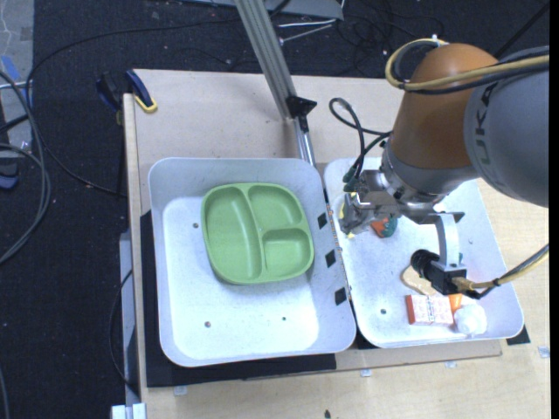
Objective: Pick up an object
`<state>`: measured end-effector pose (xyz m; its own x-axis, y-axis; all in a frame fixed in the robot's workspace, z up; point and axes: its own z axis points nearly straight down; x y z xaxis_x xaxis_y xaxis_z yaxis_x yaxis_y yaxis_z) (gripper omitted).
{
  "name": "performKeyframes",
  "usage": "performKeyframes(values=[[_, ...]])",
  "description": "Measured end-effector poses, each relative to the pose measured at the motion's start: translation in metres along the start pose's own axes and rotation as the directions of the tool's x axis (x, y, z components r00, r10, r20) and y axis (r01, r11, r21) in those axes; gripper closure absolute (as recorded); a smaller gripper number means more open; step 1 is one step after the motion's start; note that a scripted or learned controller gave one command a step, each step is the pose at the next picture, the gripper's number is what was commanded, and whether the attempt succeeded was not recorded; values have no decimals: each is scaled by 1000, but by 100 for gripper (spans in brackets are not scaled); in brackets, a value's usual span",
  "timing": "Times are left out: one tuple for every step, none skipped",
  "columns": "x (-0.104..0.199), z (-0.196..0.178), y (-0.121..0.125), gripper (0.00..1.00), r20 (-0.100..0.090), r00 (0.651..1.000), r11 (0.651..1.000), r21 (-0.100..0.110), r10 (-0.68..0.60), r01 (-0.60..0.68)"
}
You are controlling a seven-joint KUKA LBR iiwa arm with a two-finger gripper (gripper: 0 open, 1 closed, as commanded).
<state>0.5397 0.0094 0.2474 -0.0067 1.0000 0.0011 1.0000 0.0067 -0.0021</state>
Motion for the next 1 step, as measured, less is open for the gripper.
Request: performKeyframes(values=[[62,3,0,100,-1,1000,1000,-1,-2,2]])
